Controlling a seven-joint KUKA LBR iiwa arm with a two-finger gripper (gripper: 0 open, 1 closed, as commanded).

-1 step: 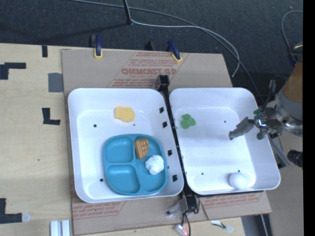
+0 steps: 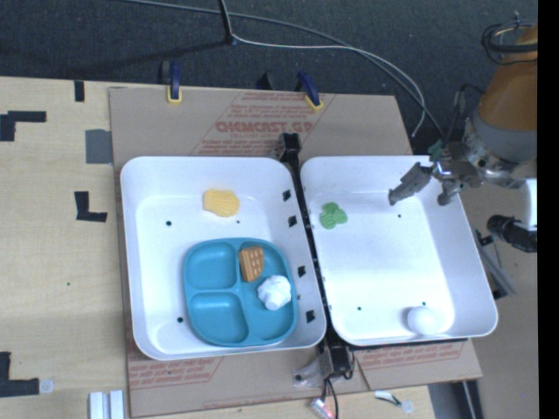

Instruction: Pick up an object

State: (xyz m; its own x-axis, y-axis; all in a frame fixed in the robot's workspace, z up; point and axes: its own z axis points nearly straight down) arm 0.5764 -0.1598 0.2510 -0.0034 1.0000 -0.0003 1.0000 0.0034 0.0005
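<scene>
My gripper (image 2: 426, 188) hangs over the right bin's (image 2: 384, 260) far right part, its two dark fingers spread open with nothing between them. A green leafy piece (image 2: 332, 216) lies in that bin near its left wall, well left of the gripper. A white ball (image 2: 426, 319) rests at the bin's near right corner. In the left bin (image 2: 148, 225) a yellow piece (image 2: 221, 202) lies on the floor, and a blue divided plate (image 2: 214, 308) carries a brown waffle-like piece (image 2: 251, 263) and a white lump (image 2: 275, 292).
The two bins sit side by side on a cardboard sheet (image 2: 253, 125) held by blue and yellow clamps (image 2: 173, 84) at the back. A cable (image 2: 349, 55) runs across the dark floor behind. The grey and orange arm (image 2: 511, 103) enters from the right.
</scene>
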